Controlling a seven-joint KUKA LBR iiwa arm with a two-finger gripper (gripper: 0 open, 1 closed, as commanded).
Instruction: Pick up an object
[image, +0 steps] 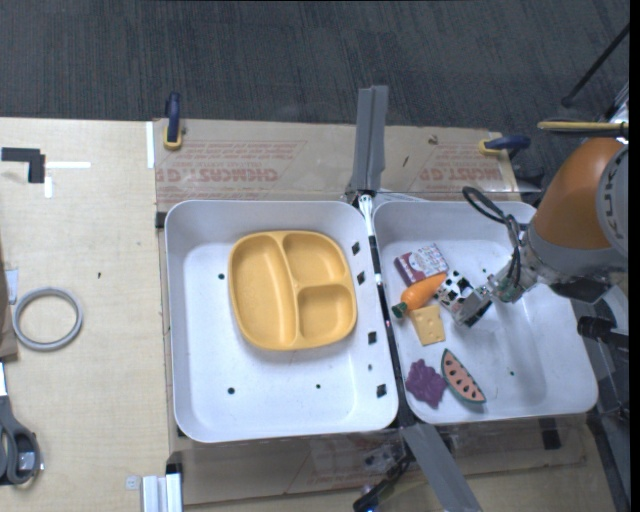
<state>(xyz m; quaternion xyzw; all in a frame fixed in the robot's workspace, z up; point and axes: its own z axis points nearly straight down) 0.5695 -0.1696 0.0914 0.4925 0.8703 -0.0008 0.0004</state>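
Tabletop (80, 400): pale wood-look laminate, matt, smooth. Far edge carries brown cardboard (260, 165), matt, printed red. Both bins look like smooth white plastic, slight sheen: left bin (200, 400), right bin (540, 385). Yellow divided plate (293, 290) in left bin: smooth plastic, satin. Right bin items look plastic or rubbery: orange carrot (423, 292), glossy; watermelon slice (464, 378), matt; purple grapes (425, 382), bumpy; cheese wedge (428, 324), matt. Grey tape roll (45, 318) near tabletop's left edge, dull. Arm's orange band (580, 195): smooth, semi-gloss.
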